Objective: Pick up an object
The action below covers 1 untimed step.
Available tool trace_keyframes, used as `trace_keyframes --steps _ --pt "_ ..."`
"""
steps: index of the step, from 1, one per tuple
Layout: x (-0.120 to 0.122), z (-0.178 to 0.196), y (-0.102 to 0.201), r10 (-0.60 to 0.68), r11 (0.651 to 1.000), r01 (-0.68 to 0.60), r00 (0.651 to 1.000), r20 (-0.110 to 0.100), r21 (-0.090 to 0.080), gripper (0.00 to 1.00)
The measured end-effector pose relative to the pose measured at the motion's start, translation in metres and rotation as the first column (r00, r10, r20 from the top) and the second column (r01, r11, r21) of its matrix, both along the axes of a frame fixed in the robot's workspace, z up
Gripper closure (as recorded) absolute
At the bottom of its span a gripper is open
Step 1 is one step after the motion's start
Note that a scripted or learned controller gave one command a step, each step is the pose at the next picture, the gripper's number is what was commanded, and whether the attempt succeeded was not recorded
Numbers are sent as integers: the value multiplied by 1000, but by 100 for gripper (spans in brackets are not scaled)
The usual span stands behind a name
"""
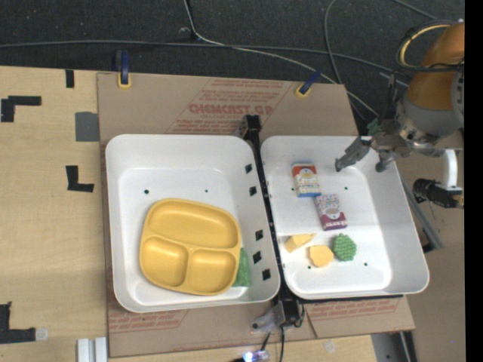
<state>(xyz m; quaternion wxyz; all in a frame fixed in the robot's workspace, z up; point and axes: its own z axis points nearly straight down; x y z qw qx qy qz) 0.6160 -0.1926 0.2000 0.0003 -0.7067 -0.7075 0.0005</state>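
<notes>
Gripper (364, 154) over the right bin's (407, 274) far edge, fingers spread, holding nothing.
Below it lie a small red-and-white carton (306, 179); a pink packet (330, 210); two yellow pieces (311, 249); a knobbly green ball (343, 246).

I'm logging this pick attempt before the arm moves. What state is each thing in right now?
gripper: open, above the right bin's far right corner, holding nothing.
small red and white carton: lying flat in the right bin.
purple packet: lying flat.
green bumpy toy: resting, untouched.
yellow tray: right side up in the left bin.
</notes>
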Motion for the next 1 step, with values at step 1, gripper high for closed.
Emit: trace_keyframes --steps 1 --pt "-4 -50 -8 -1 1000 1 1000 -5 0 0"
